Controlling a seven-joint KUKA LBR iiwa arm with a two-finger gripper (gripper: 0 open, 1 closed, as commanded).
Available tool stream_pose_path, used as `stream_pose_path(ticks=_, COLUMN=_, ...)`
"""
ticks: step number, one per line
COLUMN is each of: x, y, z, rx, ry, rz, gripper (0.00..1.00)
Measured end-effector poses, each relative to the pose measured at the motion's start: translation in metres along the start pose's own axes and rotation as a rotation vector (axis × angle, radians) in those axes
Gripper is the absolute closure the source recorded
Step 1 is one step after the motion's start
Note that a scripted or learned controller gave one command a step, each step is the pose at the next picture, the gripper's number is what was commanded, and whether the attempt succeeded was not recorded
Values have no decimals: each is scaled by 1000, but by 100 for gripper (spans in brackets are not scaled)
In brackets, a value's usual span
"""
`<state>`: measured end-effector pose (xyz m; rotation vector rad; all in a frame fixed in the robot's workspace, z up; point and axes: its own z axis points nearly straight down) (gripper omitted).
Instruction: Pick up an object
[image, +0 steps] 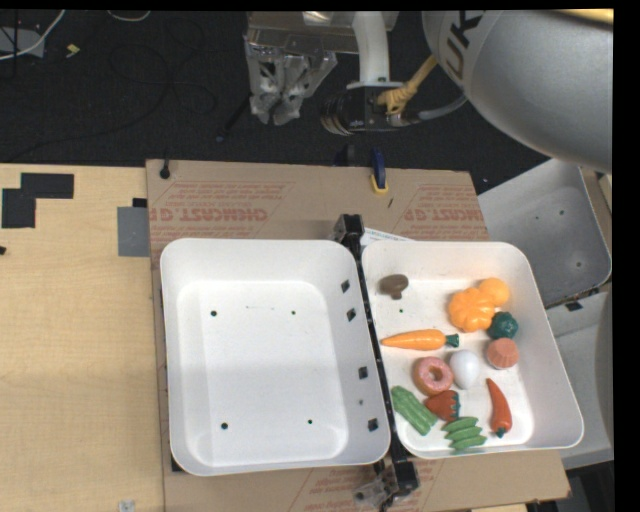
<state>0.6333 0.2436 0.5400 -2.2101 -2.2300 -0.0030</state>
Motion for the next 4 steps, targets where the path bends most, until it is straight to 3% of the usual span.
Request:
stream_pose_path(ticks=1, x=-13, y=11, z=104, rx=18, ry=-10, rz=9, gripper=100)
stream_pose_path(ticks=2, x=0, y=11, z=11, rx=-1, ry=-2, rz=7, gripper=100)
stream_pose_path(ticks=3, x=-2, y=9, z=162, rx=22, ry=-11, rz=11, gripper=100)
stream_pose_path(ticks=4, x=-2, y=12, z=133, rx=5, ry=-5, rz=9, gripper=100)
